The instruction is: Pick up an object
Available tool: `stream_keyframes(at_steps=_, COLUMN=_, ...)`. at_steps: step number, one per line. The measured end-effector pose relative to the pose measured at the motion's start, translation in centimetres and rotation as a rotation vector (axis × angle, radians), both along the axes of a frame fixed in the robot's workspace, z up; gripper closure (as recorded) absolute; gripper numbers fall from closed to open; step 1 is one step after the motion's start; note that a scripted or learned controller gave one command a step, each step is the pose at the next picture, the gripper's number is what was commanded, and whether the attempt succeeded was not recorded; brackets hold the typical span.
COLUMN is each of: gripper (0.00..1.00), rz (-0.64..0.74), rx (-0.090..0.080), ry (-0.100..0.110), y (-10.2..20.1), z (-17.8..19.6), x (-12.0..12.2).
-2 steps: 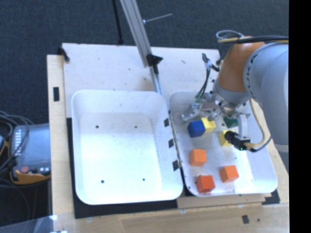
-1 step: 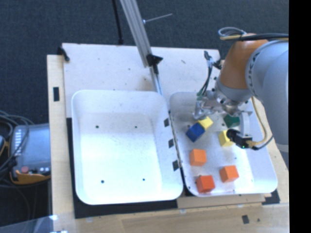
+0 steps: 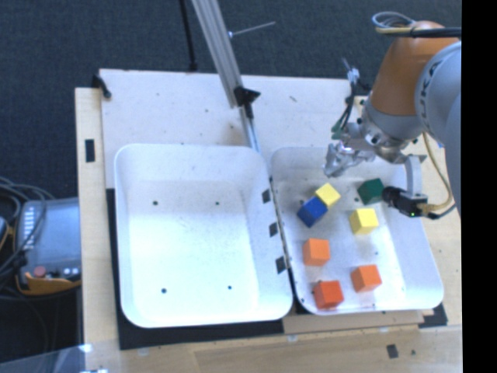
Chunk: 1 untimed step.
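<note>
Hanging over the far end of the right bin (image 3: 404,290), pincer (image 3: 339,164) pointing down, tips just above the white floor, a little behind the yellow block (image 3: 328,194). Hard to tell how wide apart the tips are, too blurry and small; nothing seen between them. Behind it, grey arm (image 3: 439,84) with its orange band (image 3: 405,64), coming in from the right. Lying in the right bin: yellow block touching a blue block (image 3: 312,210) at one corner, a green block (image 3: 371,189) off to the right near the black part of the arm's wrist, a second yellow block (image 3: 363,221) below the green one, and three orange blocks, one (image 3: 316,251) in the middle, one (image 3: 365,277) near the front right, one (image 3: 328,293) at the front edge. Beside it on the left, the left bin (image 3: 128,162), white with small dark specks. Leaning over the bench from the top, a silver metal pole (image 3: 216,33).
</note>
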<state>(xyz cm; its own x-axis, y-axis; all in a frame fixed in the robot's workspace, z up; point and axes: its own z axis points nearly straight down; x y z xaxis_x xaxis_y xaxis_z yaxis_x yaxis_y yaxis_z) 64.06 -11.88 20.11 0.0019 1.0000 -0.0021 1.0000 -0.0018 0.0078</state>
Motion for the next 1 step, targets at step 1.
stream_keyframes(at_steps=1, gripper=1.00, rz=0.004, rx=0.001, ry=0.002, y=-0.18, z=3.98, x=0.12)
